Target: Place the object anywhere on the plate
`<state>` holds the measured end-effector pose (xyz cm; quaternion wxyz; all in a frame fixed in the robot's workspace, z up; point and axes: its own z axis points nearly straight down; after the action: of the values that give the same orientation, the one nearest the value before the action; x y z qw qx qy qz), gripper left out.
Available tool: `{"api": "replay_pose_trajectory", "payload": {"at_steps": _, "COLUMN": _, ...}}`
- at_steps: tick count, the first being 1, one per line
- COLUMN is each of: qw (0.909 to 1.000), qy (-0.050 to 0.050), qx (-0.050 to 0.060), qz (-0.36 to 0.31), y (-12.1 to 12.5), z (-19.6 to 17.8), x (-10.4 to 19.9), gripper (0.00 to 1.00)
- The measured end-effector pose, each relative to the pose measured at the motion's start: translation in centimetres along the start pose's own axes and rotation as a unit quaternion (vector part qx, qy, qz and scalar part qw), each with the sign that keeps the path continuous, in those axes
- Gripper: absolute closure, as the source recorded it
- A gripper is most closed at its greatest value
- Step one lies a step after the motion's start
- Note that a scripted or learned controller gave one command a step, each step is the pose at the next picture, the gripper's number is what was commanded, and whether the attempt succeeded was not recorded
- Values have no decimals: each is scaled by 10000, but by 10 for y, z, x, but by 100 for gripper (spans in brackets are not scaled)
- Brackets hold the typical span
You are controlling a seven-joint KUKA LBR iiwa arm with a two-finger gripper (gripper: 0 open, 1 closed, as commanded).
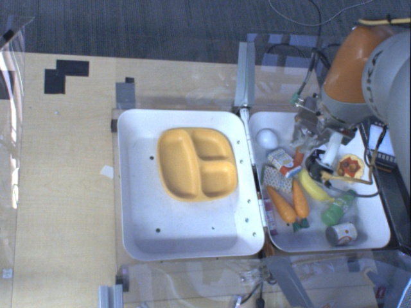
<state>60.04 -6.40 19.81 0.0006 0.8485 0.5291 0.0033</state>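
The can [341, 233] and carrots [290, 201] crowd the right bin [383, 231]; the tool [307, 141], grip unclear, could snag neighbours, missing the yellow plate [196, 163].

Pale wooden bench [58, 191] against dark grey carpet [141, 18].

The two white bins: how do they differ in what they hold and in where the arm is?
The left bin holds one thing, a yellow plate with compartments; the right bin holds many small things, among them two carrots, a banana, a white ball and a can. The arm reaches over the right bin, not the left bin. Both are shallow and white.
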Motion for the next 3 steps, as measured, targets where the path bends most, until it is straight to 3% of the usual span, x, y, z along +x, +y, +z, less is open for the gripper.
{"api": "replay_pose_trajectory", "payload": {"at_steps": 1, "qw": 9965, "qy": -18, "qx": 13, "qz": 841, "y": -20, "z": 8, "x": -53, "gripper": 100}}
{"api": "replay_pose_trajectory", "payload": {"at_steps": 2, "qw": 9966, "qy": -13, "qx": 4, "qz": 818, "y": 7, "z": -13, "x": 26, "gripper": 100}}
{"api": "replay_pose_trajectory", "payload": {"at_steps": 3, "qw": 9896, "qy": -21, "qx": 5, "qz": 1438, "y": -39, "z": 4, "x": -41, "gripper": 100}}
